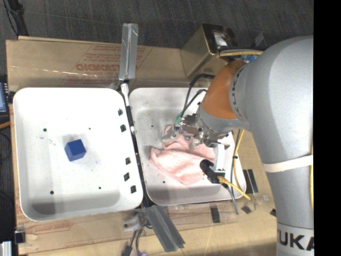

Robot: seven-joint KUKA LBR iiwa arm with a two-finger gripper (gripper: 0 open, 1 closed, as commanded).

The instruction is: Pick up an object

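The hand (178, 131) sits low in the right bin (160, 97), at the upper edge of the pink cloth (181, 161) lying just below it; whether it grips the cloth cannot be determined. Risk: a lift may catch one thin fold, letting the cloth slip free. The wrist hides the contact area. A blue cube (75, 149) lies well left, in the left bin (32, 105).

A crumpled pink cloth (180, 161) lies bunched in the middle of the right bin (160, 196). A small blue cube (75, 149) sits upright in the left bin (32, 111), near its centre.
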